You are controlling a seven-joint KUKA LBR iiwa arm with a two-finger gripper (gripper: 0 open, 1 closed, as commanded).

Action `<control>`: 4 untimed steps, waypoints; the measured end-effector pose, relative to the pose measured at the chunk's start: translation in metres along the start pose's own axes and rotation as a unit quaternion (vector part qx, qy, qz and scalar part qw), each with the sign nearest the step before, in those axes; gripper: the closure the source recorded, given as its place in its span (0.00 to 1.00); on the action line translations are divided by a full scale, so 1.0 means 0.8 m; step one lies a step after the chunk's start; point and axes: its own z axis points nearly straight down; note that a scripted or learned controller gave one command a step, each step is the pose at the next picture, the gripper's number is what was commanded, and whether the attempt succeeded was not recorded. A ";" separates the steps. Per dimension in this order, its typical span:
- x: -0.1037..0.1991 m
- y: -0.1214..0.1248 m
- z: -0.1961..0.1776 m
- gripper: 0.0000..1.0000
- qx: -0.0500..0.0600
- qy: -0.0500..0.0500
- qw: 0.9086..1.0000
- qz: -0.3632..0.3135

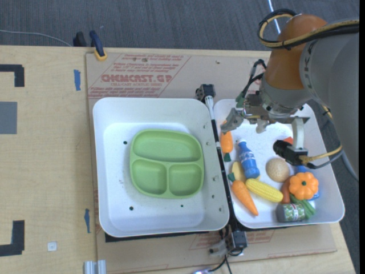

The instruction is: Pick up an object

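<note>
On the counter [40,170] stand two white bins side by side. The left bin [108,153] holds a green divided plate [166,163] with three compartments, lying flat in the middle.

The right bin [331,207] is full of toy food. Near its left wall there is a small orange piece [227,142], and just beside it a blue bottle [247,160]. Below them lie a carrot [244,196] and a yellow corn cob [263,190], which touch each other. To the right are a beige round thing [278,169], an orange pumpkin [303,186] and a green can [293,212] on its side.

The jaws [247,119] hang over the upper part of the right bin, above the orange piece and the bottle. Whether they are apart or together, I cannot tell, and no object is seen between them.
</note>
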 end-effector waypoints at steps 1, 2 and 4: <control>-0.040 -0.068 0.000 0.00 0.002 0.001 1.000 0.001; -0.117 -0.030 0.115 0.00 0.002 0.001 1.000 0.001; -0.059 -0.091 0.000 1.00 0.001 0.001 1.000 0.000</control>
